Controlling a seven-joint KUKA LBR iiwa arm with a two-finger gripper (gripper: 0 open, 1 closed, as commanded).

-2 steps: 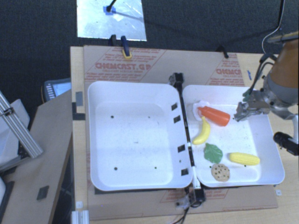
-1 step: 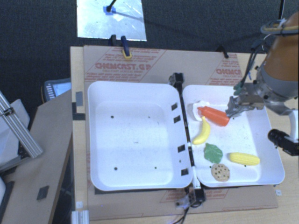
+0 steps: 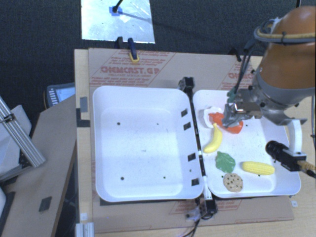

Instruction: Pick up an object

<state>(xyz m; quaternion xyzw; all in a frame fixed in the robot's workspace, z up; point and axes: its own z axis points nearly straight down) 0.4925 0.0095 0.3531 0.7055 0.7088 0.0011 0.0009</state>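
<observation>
In the right bin (image 3: 284, 184) lie a yellow banana (image 3: 214, 139), a green leafy piece (image 3: 225, 161), a yellow corn cob (image 3: 257, 168), a brown cookie (image 3: 232, 182), a red-orange object (image 3: 220, 120) and a small white piece (image 3: 209, 112). My gripper (image 3: 231, 121) is down in the bin's far part, directly over the red-orange object and just right of the banana's top end. Its tips are hidden against that object, and nothing is lifted.
The left bin (image 3: 143, 144) sits beside the right one, with a black clipped divider (image 3: 193, 132) between them. A black cylindrical fitting (image 3: 282, 154) juts over the right bin's right side. Cardboard (image 3: 148, 68) lies under both bins.
</observation>
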